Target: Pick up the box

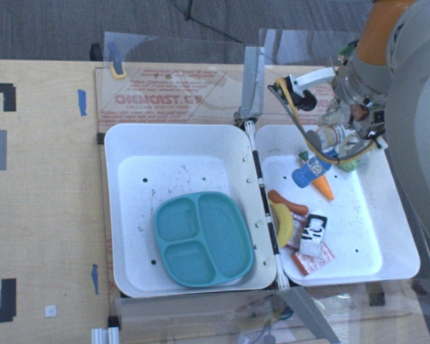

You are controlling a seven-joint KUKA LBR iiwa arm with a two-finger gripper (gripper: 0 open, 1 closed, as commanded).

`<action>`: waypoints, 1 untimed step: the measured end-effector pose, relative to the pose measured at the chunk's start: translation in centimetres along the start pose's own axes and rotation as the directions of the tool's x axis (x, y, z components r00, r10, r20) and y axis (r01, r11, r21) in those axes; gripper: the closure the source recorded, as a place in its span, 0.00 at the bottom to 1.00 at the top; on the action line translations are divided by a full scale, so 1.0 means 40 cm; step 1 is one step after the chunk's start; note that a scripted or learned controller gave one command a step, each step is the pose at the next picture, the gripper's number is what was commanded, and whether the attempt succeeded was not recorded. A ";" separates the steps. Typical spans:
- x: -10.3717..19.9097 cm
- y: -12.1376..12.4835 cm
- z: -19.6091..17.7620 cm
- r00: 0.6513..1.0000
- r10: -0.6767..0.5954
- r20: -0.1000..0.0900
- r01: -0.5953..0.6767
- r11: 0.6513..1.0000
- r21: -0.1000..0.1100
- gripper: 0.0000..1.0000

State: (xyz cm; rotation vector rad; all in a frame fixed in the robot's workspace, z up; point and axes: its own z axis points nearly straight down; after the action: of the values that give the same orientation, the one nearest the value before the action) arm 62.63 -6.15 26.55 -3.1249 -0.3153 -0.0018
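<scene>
White plastic, both bins: the left shallow bin [129, 149] held a teal divided plate with three compartments [203, 239], lying toward its near right corner. The right shallow bin [394, 249] carried the clutter. My gripper [337, 145] hung over that bin's far edge, just below the orange band [383, 24] on my grey arm [423, 120]. Whether my fingers were spread or pressed together, I could not tell; cables and wrist hardware blurred them. A yellow cable [297, 120] looped from the wrist down toward the gripper.

Just under the gripper lay a small blue block-like item [307, 172] and an orange carrot-shaped piece [323, 187], touching each other; a green item [349, 165] sat beside the gripper at the bin's right wall. Nothing showed between my fingers.

The small black-and-white box [312, 236] lay near the bin's front left, well apart from my gripper, resting on a red-and-white flat packet [317, 259]. Beside it to the left, a yellow banana-shaped piece [282, 221] lay along the bin's left wall, with a red-orange sausage-shaped piece [289, 203] across its upper end.

Pale wooden bench [36, 192] to the left, with blue tape marks [82, 102].
</scene>
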 end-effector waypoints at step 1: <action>-0.040 0.140 -0.008 0.997 -0.074 0.003 0.074 0.997 0.000 1.00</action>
State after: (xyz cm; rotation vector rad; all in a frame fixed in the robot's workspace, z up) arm 62.16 -11.96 26.85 -3.1120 -0.4304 0.0025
